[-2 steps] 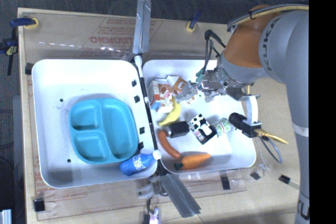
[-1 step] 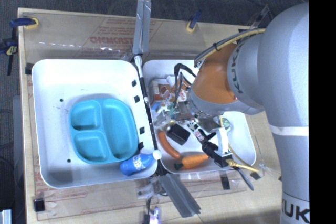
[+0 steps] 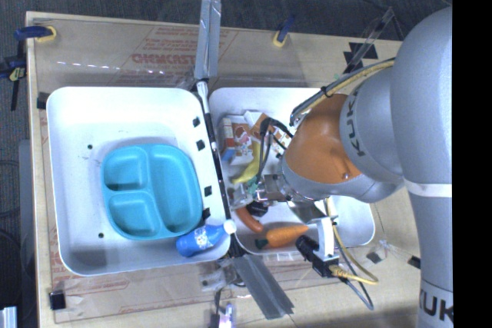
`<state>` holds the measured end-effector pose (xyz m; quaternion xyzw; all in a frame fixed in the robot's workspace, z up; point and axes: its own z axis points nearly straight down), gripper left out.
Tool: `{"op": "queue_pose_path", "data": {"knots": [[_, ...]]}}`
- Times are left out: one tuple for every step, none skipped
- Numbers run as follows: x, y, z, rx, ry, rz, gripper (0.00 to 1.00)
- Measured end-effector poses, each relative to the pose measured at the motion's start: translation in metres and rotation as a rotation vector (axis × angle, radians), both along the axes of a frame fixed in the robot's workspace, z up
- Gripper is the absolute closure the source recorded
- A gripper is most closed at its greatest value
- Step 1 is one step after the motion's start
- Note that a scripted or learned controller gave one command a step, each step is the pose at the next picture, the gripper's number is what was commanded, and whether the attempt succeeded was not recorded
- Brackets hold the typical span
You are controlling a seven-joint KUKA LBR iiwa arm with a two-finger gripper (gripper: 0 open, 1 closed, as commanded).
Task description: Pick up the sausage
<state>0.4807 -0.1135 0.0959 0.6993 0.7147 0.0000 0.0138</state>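
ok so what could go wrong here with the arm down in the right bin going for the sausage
The reddish-brown sausage lies close beside the orange carrot near the right white bin's front wall, so the fingers may catch the carrot or the wall. The arm's orange band hides the gripper, so alignment cannot be checked.

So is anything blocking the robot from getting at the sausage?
Nothing visible covers the sausage: it lies exposed at the right bin's lower left corner, a carrot right beside it. The arm's wrist hangs just above, hiding the jaws.
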Motion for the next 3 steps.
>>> {"op": "queue_pose_path", "data": {"knots": [[0.0,0.0,0.0,0.0,0.0,0.0,0.0],[0.002,0.002,0.009,0.003,0.002,0.008,1.0],[-0.003,0.027,0.094,0.019,0.021,0.069,1.0]]}}
